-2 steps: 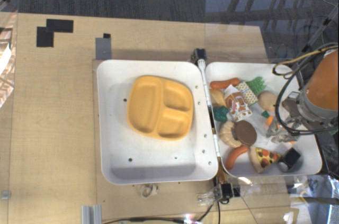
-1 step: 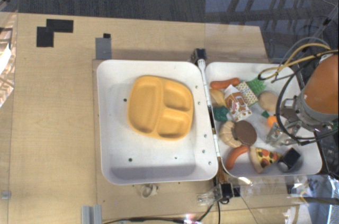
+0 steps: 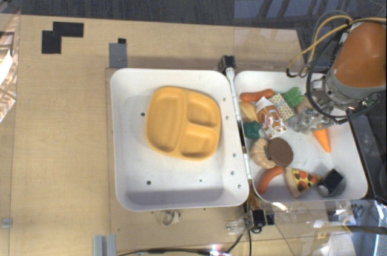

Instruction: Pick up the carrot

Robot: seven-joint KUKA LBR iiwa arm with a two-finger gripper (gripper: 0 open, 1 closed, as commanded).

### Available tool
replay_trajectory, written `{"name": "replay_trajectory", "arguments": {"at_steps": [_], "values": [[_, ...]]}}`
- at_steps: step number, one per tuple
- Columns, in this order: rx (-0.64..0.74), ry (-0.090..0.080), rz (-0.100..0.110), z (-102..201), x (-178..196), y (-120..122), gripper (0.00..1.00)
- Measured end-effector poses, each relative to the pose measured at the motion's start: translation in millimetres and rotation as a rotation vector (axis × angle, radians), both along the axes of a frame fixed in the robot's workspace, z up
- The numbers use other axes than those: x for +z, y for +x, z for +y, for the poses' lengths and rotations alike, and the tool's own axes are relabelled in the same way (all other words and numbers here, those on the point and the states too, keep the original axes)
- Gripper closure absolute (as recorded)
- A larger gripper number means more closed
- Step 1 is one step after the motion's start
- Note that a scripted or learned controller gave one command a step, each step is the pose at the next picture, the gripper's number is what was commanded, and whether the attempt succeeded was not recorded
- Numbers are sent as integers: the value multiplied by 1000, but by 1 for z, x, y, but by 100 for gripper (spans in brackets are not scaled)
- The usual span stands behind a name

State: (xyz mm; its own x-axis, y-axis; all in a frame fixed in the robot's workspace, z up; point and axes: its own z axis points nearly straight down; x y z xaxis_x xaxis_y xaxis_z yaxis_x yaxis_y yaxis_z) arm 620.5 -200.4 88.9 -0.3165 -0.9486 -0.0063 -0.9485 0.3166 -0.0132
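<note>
The carrot [image 3: 324,139] is a small orange cone lying near the right wall of the right bin [image 3: 354,158], with its tip pointing toward the front. My gripper [image 3: 310,121] hangs low over the bin, just up and to the left of the carrot's thick end, very close to it or touching. The grey wrist and its orange band [image 3: 363,58] rise above it and hide the bin's back right corner. Nothing is visibly lifted.
Left of the carrot, the right bin is crowded with a printed carton [image 3: 271,116], a green piece [image 3: 292,97], two sausages [image 3: 257,95] [image 3: 270,176], a brown disc [image 3: 280,152], a pizza slice [image 3: 300,180] and a black object [image 3: 331,182]. A yellow divided tray [image 3: 183,122] lies in the left bin [image 3: 130,188].
</note>
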Motion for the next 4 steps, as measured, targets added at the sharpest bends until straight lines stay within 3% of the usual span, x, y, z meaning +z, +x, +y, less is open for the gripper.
{"name": "replay_trajectory", "arguments": {"at_steps": [1, 2, 3, 4], "values": [[4, 10, -1, 7, 1, 2, 0], [-54, 1, 2, -3, 0, -30, 0], [97, 3, 2, -2, 0, -11, 0], [293, 4, 2, 0, 0, -9, 0]]}}
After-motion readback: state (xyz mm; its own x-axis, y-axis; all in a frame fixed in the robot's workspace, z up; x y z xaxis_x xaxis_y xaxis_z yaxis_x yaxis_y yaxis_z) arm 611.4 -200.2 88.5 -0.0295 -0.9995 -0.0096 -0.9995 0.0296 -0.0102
